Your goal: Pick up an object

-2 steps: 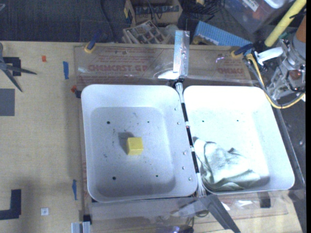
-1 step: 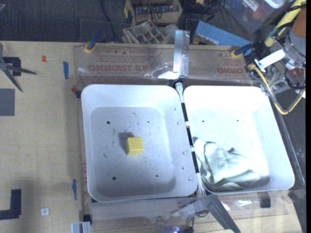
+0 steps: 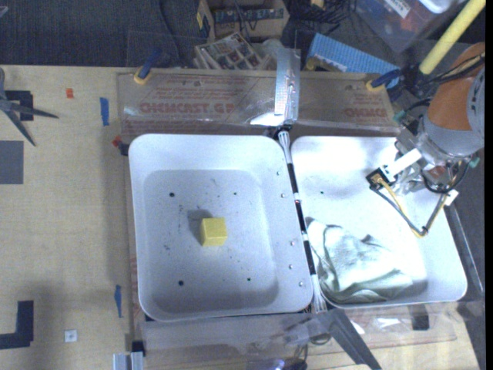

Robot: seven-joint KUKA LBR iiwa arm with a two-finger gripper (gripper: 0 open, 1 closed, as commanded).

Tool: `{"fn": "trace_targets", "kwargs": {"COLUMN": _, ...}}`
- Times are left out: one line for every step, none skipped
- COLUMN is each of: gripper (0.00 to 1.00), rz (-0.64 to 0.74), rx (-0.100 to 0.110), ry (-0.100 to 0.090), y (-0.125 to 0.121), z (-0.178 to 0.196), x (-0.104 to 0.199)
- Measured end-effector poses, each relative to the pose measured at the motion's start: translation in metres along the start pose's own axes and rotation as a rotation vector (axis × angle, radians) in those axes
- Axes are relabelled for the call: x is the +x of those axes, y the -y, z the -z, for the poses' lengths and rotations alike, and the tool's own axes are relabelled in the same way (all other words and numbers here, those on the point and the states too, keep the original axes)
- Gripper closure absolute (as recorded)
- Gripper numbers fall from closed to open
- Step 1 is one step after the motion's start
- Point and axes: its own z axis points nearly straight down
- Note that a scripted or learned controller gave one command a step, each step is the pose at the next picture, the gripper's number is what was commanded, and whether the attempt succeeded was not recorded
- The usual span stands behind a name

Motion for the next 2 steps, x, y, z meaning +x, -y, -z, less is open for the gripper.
{"fn": "trace_targets", "kwargs": {"gripper": 1.0, "rz": -0.273, "rx": 0.002, "ry": 0.0, "y": 0.037, "z": -0.005, "x": 0.029}}
{"fn": "trace_targets", "kwargs": {"gripper": 1.0, "rz": -0.359, "rx": -0.005, "ry": -0.006, "y": 0.082, "z": -0.045, "x": 0.021}}
